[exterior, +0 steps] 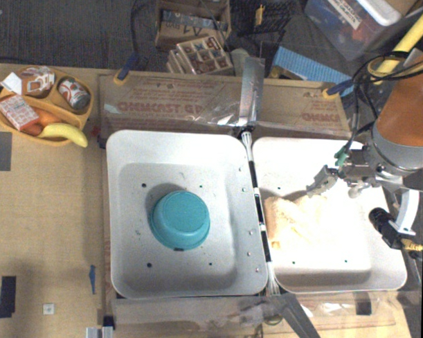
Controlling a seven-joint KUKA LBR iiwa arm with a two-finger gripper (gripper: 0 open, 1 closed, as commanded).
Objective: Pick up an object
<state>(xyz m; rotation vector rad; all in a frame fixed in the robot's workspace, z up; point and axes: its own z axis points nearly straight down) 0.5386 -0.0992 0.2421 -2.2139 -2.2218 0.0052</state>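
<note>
One tool [320,184] over right bin [384,275] | grip state: cannot tell | tip at pale cloth [293,216]

You have two white bins on the bench, the left bin [120,196] and the right bin [381,271]. The left one holds one teal bowl [180,220], upside down, and the right one holds one pale crumpled cloth [293,220]. At the far left you see one yellow tray [12,120] with one banana [65,133], and one gripper [322,184] reaches over the right bin.
</note>
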